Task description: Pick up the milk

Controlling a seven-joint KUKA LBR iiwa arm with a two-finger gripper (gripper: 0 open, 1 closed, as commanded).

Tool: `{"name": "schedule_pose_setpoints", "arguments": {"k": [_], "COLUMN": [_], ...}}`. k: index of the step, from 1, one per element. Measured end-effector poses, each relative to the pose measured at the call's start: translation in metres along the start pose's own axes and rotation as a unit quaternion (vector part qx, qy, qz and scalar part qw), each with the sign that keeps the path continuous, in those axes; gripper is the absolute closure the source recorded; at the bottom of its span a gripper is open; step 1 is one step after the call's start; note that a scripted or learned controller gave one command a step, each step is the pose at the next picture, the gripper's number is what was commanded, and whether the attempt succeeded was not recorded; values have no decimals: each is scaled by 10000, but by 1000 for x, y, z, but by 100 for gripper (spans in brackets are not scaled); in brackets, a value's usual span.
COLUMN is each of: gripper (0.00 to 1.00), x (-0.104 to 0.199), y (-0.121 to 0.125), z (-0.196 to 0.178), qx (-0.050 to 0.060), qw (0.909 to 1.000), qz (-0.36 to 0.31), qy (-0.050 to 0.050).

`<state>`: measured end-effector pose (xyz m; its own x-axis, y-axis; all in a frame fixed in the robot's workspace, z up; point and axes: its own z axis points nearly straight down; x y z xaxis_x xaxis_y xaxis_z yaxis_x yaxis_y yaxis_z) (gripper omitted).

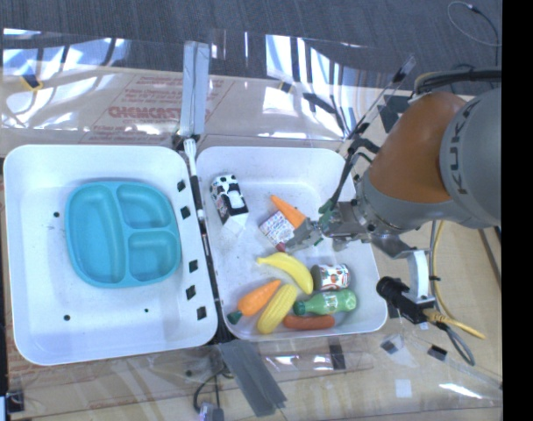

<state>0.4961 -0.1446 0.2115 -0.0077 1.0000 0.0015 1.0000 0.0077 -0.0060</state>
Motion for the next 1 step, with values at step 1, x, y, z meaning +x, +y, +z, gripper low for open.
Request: {"name": "schedule_pose_setpoints", "arguments": {"k": [1], "gripper": [0], "x": [55], "y": [79], "z": [6], "qx": [-12], "qw": [9999], "qz": [-156], "qy": [-7]}}
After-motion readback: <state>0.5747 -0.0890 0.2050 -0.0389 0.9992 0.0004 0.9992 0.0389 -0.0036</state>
